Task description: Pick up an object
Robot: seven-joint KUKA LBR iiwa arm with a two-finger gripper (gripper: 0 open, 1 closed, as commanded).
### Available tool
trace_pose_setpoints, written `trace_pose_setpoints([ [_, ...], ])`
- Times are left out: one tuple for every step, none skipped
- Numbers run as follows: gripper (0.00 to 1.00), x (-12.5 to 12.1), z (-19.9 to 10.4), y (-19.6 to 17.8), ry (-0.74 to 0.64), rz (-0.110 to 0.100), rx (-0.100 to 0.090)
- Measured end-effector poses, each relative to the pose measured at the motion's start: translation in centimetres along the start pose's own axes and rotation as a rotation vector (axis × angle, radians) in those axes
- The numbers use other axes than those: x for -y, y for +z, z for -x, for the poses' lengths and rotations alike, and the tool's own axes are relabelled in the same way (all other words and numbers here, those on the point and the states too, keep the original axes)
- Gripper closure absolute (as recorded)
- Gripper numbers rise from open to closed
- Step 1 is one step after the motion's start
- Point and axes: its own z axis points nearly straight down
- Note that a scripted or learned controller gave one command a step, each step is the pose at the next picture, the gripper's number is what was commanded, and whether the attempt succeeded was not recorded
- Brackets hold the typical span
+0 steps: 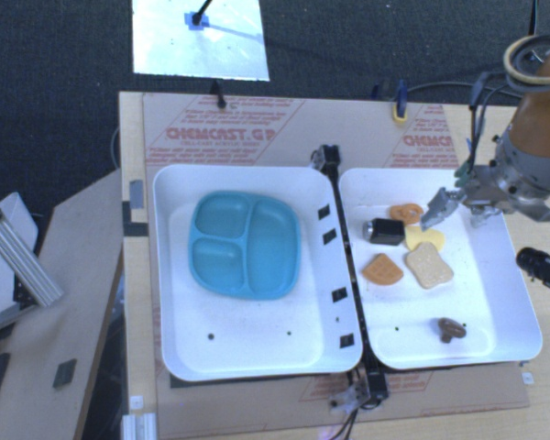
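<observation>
On the bench sit 2 white bins side by side. The left bin [179,337] has a blue plate [246,246] in it, w/ 3 sections. The plate lies flat, about in the middle of that bin.

The right bin [504,328] has the small things. A black block [383,231] lies near the far left part. Just right of it is an orange round thing [405,213]. A yellow piece [424,239] sits just near of that, touching or almost touching a tan toast slice [429,267]. An orange-brown chip [382,269] lies left of the toast. A small brown lump [451,330] sits alone at the near side, well apart from the rest.

The arm [532,145] comes in from the right, grey w/ an orange part. Its gripper [436,211] points down and left, w/ the tip right by the orange round thing and the yellow piece. The tip looks thin and grey. Can't tell if it is open or closed, and can't see anything held in it.

Behind the bins is a brown board [220,131] w/ red letters, and a shiny square sheet [197,26] lies on the dark floor at the far side.
</observation>
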Motion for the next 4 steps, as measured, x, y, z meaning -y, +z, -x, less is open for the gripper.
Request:
trace_pose_setpoints([
  [0.00,-0.2,0.0,-0.4,-0.002,0.008,0.001],
  [0.00,0.2,0.6,5.6,0.001,0.002,0.001],
  [0.00,0.3,0.7,11.9,0.002,0.002,0.000],
  [0.00,0.0,0.7,16.5,0.001,0.010,-0.001],
])
